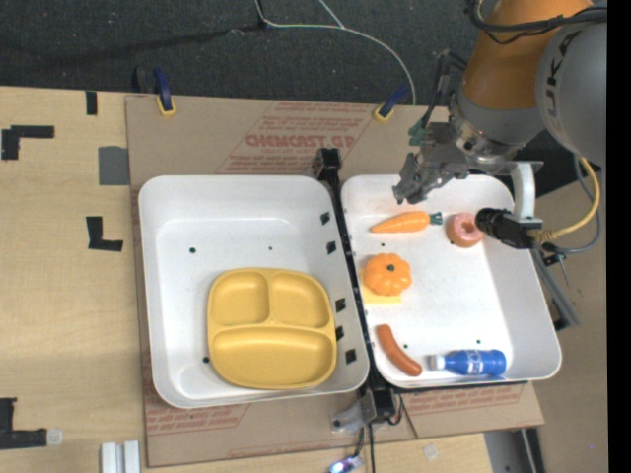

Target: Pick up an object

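Looking down at a slant in the camera view, two shallow white bins were seen side by side on the bench, their inner rims touching. The left bin carried a yellow divided plate, set toward its near edge. The right bin carried the loose things likely meant for picking: a carrot near its far edge, a pink ring just beside the carrot's leafy end, a small orange pumpkin close to the inner rim, and a sausage and a blue bottle along the near edge.

The gripper was hung over the right bin's far-left corner, just above the carrot, with nothing seen between its fingers; how far they were spread could not be told. Its place suggested the carrot as the likely target. The spacing of the objects appeared to leave room for a descent.
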